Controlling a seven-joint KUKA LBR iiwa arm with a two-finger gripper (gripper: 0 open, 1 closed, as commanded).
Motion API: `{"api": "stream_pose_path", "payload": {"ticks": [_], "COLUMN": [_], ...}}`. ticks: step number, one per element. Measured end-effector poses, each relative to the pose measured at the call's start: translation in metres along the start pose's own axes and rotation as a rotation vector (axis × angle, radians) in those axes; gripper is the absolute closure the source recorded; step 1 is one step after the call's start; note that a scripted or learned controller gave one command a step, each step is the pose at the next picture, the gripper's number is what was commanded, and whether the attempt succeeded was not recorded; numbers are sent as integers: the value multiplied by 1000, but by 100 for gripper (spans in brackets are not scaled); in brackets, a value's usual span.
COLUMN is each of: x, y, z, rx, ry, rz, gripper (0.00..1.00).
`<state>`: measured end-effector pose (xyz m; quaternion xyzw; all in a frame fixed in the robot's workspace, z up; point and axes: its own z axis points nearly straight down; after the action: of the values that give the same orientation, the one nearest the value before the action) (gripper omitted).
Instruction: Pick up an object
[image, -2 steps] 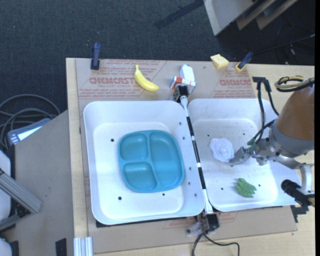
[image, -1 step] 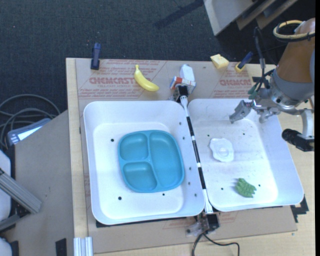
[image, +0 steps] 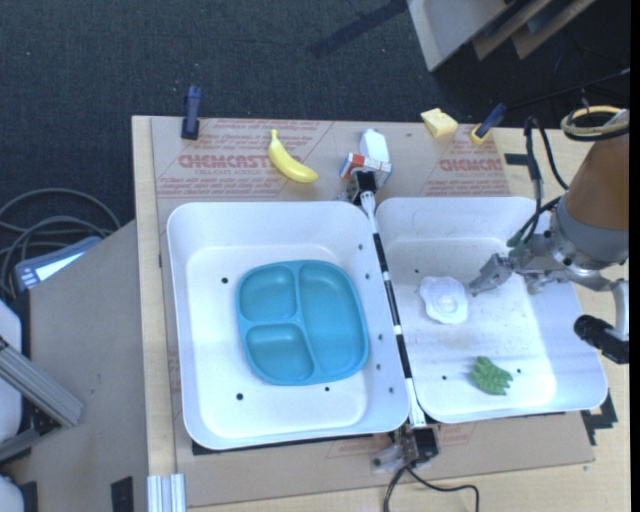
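Camera view, from above at a slant: two shallow white bins sit side by side on the worktop. Left bin (image: 200, 290) carries a blue compartmented plate (image: 300, 320), lying flat near its centre. Right bin (image: 560, 390) carries two loose items: a small white object (image: 444, 300), rounded and low, near the bin's middle, and a small green object (image: 491, 376), lumpy and leaf-like, nearer the front wall and well apart from the white one. Arm enters from the right; the pincer (image: 490, 274) hangs low over the right bin, its tip just beside the white object's upper right edge. Whether the pincer is parted or closed cannot be told from this angle, and nothing is seen between its tips. Judgement: the white object is the likely target, being nearest. It looks light and possibly soft or thin-walled, with a smooth surface that may slip; a hold across its narrowest width, centred, seems soundest. The green object looks light and pliable, with a rough outline offering better purchase. Outside the bins, a banana (image: 290, 160) and a yellow block (image: 438, 123) lie on the worktop's far edge
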<state>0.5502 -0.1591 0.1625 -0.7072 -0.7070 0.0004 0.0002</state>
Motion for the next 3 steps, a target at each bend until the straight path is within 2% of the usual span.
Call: {"api": "stream_pose_path", "payload": {"ticks": [1,2,3], "x": [19,13,27], "y": [-63,-24,-61], "z": [78,9,78], "rx": [0,-2,0], "ry": [1,-1,1], "rz": [0,-1,0], "gripper": [0,0,0]}}
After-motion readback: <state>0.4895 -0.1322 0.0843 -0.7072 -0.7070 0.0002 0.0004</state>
